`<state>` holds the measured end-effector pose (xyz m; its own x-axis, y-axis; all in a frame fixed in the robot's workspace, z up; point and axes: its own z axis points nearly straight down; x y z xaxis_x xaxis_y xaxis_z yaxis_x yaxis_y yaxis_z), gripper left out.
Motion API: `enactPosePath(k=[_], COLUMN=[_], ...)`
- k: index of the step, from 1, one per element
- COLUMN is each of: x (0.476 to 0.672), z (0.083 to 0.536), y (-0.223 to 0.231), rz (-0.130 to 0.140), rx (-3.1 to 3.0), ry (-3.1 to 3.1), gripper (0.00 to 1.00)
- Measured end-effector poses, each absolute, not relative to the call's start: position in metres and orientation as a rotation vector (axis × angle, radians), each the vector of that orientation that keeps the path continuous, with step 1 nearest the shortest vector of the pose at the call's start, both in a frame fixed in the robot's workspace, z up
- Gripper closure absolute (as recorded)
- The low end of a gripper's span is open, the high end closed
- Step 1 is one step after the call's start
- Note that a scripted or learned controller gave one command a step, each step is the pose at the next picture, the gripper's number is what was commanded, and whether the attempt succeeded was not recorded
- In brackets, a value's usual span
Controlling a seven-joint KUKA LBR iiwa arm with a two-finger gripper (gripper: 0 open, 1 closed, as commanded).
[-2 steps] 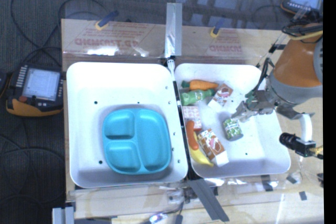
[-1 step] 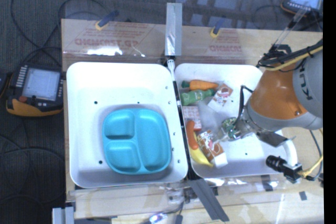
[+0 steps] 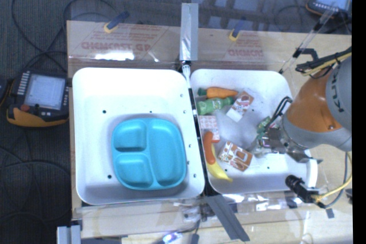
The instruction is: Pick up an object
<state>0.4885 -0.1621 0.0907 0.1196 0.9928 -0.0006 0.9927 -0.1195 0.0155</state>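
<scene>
The right bin (image 3: 274, 174) holds a cluster of small items along its left side: an orange carrot (image 3: 220, 92), a green bottle (image 3: 214, 104), a red-and-white packet (image 3: 242, 102), a pink-patterned packet (image 3: 207, 122), a red-orange piece (image 3: 208, 137), a yellow banana (image 3: 216, 168) and an orange-white box (image 3: 235, 156). My gripper (image 3: 264, 139) hangs low at the bin's right side, just right of the orange-white box, with the orange-banded wrist (image 3: 309, 114) behind it. I see nothing between its fingers.
The left bin (image 3: 91, 88) carries a blue divided plate (image 3: 150, 152). A teach pendant (image 3: 37, 97) lies on the floor at left, another (image 3: 329, 0) at top right. Cables run near the arm at the right edge.
</scene>
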Motion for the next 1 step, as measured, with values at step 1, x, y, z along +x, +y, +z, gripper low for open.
enactPosePath(k=[1], x=[0.581], z=[0.1857], y=[-0.1623], rz=[-0.007], rx=[2.283], ry=[2.156], gripper=[1.0])
